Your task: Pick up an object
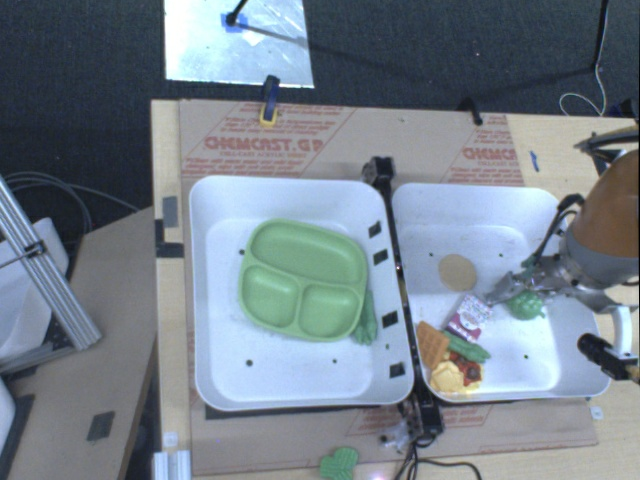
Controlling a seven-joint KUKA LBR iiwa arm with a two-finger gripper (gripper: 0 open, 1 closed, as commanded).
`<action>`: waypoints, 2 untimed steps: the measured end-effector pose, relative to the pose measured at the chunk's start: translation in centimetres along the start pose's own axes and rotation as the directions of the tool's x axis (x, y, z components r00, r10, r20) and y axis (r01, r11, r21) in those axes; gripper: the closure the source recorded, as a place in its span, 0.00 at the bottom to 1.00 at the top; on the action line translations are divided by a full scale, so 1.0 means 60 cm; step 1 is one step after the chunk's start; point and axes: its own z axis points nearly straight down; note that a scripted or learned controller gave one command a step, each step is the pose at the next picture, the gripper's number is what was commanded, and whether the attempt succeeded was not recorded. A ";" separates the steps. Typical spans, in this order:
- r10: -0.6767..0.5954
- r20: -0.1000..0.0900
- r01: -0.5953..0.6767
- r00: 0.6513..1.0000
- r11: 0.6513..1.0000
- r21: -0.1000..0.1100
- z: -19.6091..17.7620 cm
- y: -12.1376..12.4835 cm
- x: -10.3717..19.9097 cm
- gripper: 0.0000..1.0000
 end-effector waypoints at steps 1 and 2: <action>-0.007 -0.001 0.007 1.000 1.000 0.000 -0.234 -0.094 0.098 0.00; -0.002 0.003 0.002 1.000 1.000 -0.006 -0.163 0.004 0.023 0.00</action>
